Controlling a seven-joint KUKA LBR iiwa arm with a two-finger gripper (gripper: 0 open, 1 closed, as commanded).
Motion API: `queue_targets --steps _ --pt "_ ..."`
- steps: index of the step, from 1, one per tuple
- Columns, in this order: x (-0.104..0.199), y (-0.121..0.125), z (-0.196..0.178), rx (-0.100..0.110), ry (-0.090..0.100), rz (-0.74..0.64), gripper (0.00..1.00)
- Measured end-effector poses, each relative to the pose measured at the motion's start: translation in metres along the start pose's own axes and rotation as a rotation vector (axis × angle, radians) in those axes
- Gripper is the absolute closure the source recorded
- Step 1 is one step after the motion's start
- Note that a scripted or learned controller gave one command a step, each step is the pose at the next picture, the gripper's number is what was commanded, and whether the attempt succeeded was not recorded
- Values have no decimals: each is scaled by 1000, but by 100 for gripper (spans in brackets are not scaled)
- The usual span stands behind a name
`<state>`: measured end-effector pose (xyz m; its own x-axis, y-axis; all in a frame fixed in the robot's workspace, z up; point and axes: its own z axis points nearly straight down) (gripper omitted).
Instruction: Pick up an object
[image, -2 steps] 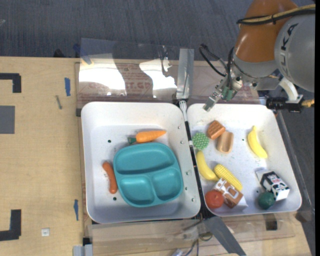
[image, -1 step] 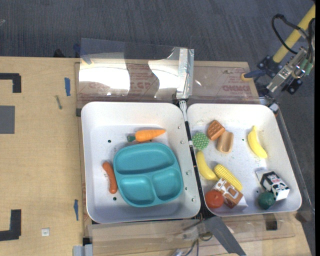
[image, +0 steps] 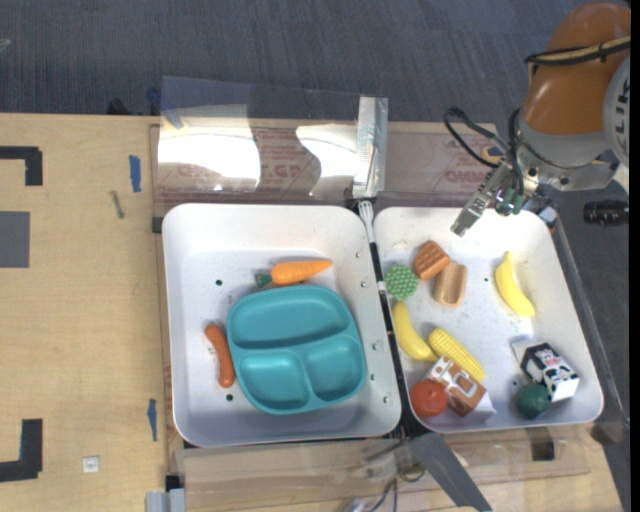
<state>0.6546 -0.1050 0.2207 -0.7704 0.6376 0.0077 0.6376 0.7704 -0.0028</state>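
Camera view, looking down: gripper (image: 478, 212) hanging over the far rim of the right bin (image: 580, 330), slanting down and away from the orange-banded arm (image: 575, 85) at the top right corner. Fingers too thin and blurred here, so cannot tell whether apart or together; nothing seen between them. Nearest pick, by the look of it: banana (image: 513, 285), lying in the right bin just nearer the camera than the gripper and a touch toward the arm's side, long axis running front to back. Beside the banana, away from the arm: hot dog bun (image: 450, 283) and a brown waffle piece (image: 431, 259), both close to the gripper too. Further from the banana toward the camera: corn cob (image: 455, 350), tomato (image: 429, 399). Left bin (image: 190, 300) well apart, carrying teal tray (image: 296, 350) and carrot (image: 300, 270). Likely a short drop forward and down onto the banana, jaws set across its width.
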Motion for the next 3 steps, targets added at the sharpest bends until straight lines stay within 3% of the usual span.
queue_targets --steps 1,2,3 --pt "70 49 -27 -8 -10 -25 100" --pt "94 88 -45 -9 -12 145 100" --pt "129 140 -50 -9 -11 126 100"
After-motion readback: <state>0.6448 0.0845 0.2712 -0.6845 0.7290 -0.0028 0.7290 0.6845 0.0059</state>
